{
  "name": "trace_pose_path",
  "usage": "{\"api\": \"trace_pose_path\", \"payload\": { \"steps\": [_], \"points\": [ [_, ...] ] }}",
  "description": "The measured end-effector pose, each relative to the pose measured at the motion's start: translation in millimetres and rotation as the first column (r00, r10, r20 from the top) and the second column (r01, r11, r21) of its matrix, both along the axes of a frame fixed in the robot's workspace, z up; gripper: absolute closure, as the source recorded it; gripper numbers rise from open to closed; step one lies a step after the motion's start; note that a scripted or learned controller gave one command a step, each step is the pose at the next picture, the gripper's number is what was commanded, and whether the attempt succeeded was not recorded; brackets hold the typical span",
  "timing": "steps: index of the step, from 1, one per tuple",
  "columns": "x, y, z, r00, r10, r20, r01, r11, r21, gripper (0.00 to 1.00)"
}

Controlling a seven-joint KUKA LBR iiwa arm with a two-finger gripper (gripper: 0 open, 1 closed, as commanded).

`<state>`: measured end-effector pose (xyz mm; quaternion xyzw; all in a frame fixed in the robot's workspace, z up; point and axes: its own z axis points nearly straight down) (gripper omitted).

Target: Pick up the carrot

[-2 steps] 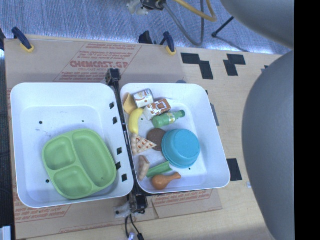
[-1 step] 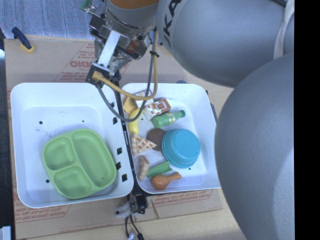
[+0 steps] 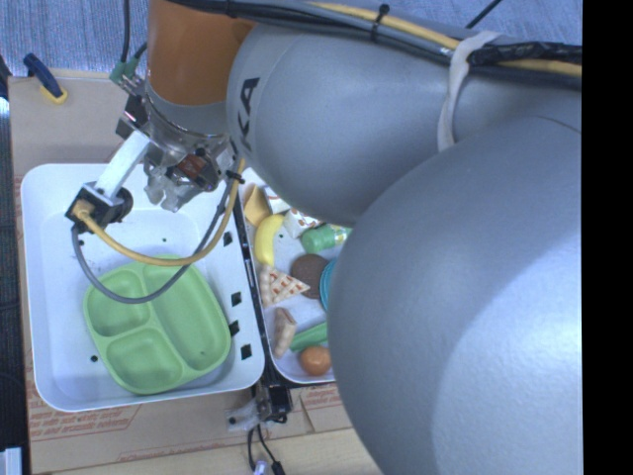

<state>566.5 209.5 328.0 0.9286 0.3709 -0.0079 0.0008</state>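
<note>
The carrot, an orange piece with a green stalk, lies near the front of the right bin, partly hidden under the arm's big grey body. My gripper hangs over the far part of the left bin, close to the wall between the two bins. It is well away from the carrot, up and to the left of it. A yellow cable loops down from the wrist over the left bin.
A green divided plate fills the front of the left bin. In the right bin lie a banana, a green item, a brown round piece, a pizza slice and a beige piece. The arm covers the right side.
</note>
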Motion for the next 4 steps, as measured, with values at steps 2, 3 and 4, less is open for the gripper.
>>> {"api": "trace_pose_path", "payload": {
  "steps": [2,3,4],
  "points": [
    [-16.2,-3.1,-149.3,0.918,-0.398,-0.005,0.397,0.918,-0.01,1.0],
    [63.2,-60.4,-221.7,0.989,-0.145,-0.001,0.145,0.989,0.005,1.0],
    [50.0,-104.0,-238.3,0.985,0.17,-0.004,-0.17,0.985,0.013,1.0]
  ]
}}
